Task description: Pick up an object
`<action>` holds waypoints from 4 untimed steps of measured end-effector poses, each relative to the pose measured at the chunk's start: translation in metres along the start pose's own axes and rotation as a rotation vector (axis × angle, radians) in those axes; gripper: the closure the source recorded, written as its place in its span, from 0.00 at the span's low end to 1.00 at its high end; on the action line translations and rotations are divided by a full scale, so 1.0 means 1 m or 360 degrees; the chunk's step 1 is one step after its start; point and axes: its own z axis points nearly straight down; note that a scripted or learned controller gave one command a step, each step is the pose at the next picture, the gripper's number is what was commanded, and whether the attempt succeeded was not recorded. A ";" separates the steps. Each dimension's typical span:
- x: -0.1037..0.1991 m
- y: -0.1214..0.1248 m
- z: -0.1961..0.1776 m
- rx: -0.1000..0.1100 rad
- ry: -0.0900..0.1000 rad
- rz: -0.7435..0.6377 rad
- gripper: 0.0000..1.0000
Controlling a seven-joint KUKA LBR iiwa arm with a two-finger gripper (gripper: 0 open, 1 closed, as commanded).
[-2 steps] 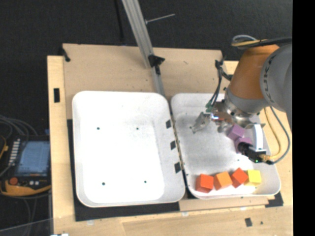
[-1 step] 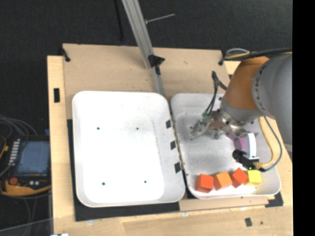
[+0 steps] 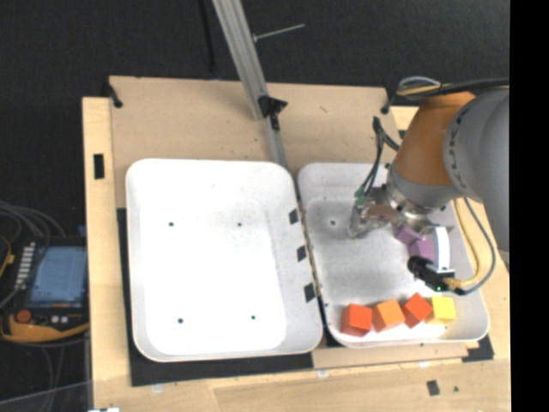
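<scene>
My gripper (image 3: 366, 220) hangs low over the upper middle of the right bin (image 3: 360, 269), under the grey arm with its orange band. Its fingers are small and blurred against the bin floor, and nothing shows between them. A purple object (image 3: 419, 245) lies just right of the gripper, partly hidden by the wrist. Along the bin's near edge sits a row of blocks: a red-orange block (image 3: 357, 318), an orange block (image 3: 389, 314), a red block (image 3: 417, 308) and a yellow block (image 3: 443, 308).
The left bin (image 3: 210, 256) lies beside the right one, its floor bare but for small dark dots. A slanted metal pole (image 3: 249, 58) runs from the top down to the bins' back edge. A handheld pendant (image 3: 51, 281) sits off the bench at left.
</scene>
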 end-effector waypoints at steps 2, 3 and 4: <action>-0.010 0.005 -0.108 0.0000 -0.0003 -0.0015 1.00; -0.009 -0.001 -0.169 -0.0007 -0.0003 -0.0020 1.00; 0.038 -0.006 -0.172 0.0005 0.0000 -0.0023 1.00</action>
